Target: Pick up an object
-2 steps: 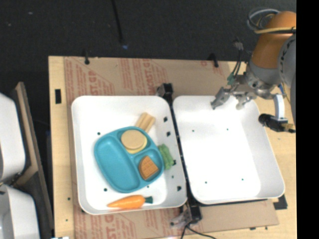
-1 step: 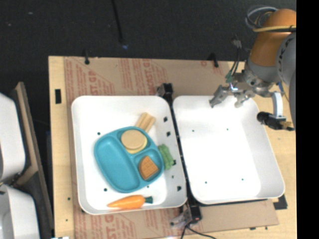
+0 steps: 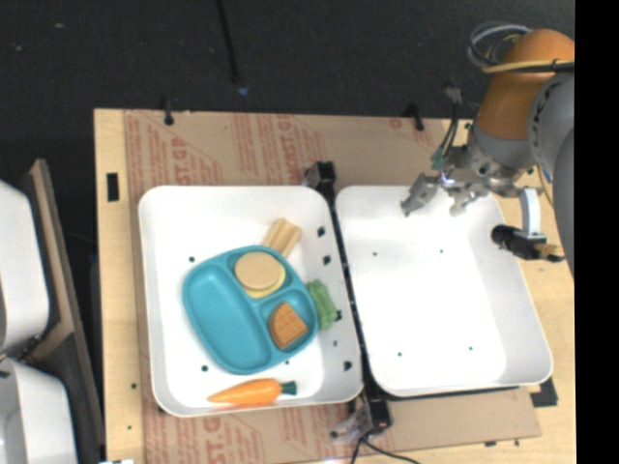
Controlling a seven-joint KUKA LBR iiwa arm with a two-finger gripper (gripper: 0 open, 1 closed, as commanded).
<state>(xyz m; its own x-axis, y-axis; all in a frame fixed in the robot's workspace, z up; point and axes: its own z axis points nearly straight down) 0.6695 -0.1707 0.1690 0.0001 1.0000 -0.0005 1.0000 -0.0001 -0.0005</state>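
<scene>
My gripper (image 3: 442,199) hangs over the far edge of the right bin (image 3: 445,298), its two fingers spread apart with nothing between them. The left bin (image 3: 169,259) holds a blue sectioned tray (image 3: 222,322) with a round tan cookie (image 3: 260,272) and a brown waffle-like piece (image 3: 288,325) in its compartments. A tan wooden block (image 3: 282,235) pokes out behind the tray. A green piece (image 3: 322,304) lies at the tray's right side. An orange carrot (image 3: 251,391) rests near the bin's front wall. All these lie far to the left of the gripper.
The arm's orange band (image 3: 517,85) and grey wrist stand at the upper right, above the right bin's far corner. A black clamp (image 3: 321,175) sits where the bins meet at the back. Cardboard (image 3: 242,148) covers the bench around the bins.
</scene>
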